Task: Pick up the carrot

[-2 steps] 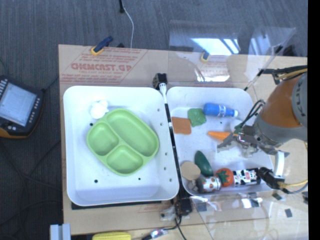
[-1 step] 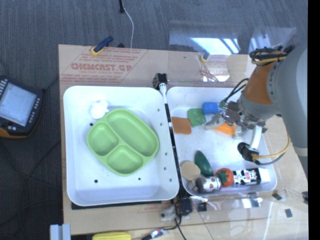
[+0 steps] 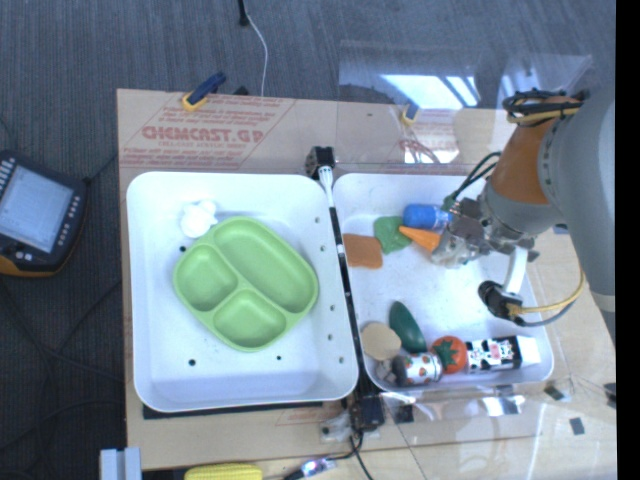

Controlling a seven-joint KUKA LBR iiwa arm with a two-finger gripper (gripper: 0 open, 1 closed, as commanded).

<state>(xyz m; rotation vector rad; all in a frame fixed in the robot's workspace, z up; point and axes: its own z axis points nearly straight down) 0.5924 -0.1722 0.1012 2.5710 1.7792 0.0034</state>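
Seen from above, a desk (image 3: 150, 128) carries two shallow white bins side by side. The left bin (image 3: 150, 298) holds a green divided plate (image 3: 245, 283) and a small white object (image 3: 196, 217) near its upper left corner. In the right bin (image 3: 440, 298), the carrot (image 3: 421, 236) lies near the top, its thick end toward the pincer (image 3: 452, 248), which sits just to the carrot's right, touching or nearly touching it. Whether the pincer is spread or pressed together cannot be told. A blue object (image 3: 422, 215) lies just above the carrot, a green piece (image 3: 390, 232) to its left, and an orange-brown block (image 3: 362, 251) further left. Along the bin's bottom edge lie a dark green vegetable (image 3: 406, 325), a tan disc (image 3: 380, 341), a tomato (image 3: 450, 353) and a black-and-white carton (image 3: 495, 352).
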